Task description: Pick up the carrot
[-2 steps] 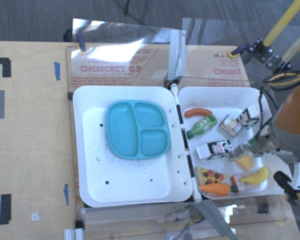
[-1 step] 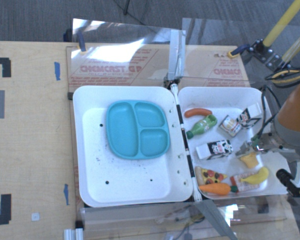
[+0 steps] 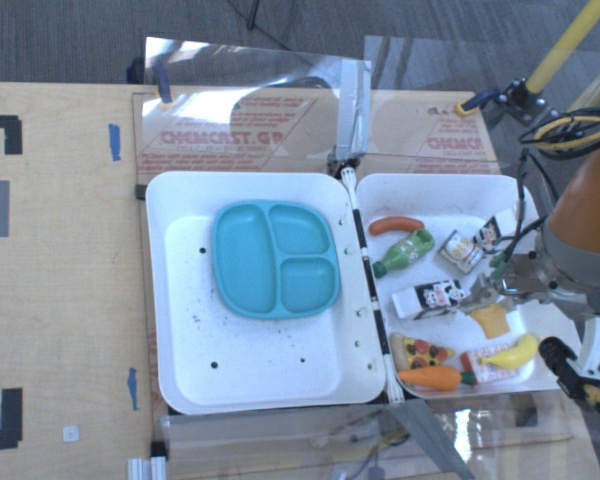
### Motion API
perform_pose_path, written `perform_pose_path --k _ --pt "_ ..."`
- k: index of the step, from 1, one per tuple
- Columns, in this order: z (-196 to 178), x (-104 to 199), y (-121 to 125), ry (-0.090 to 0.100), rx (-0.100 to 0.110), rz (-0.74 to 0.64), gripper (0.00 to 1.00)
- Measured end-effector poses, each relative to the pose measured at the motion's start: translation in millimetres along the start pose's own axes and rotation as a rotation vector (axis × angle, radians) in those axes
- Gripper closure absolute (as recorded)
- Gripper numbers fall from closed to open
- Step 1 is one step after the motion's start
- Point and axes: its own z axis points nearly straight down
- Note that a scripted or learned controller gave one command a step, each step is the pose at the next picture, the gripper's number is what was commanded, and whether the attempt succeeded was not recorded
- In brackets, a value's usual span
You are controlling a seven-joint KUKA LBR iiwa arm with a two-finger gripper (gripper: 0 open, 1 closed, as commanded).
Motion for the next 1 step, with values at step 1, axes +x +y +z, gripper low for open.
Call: perform_pose_path --k 1 --pt "2.1 83.0 -3.7 0.001 0.003 0.242 1.00"
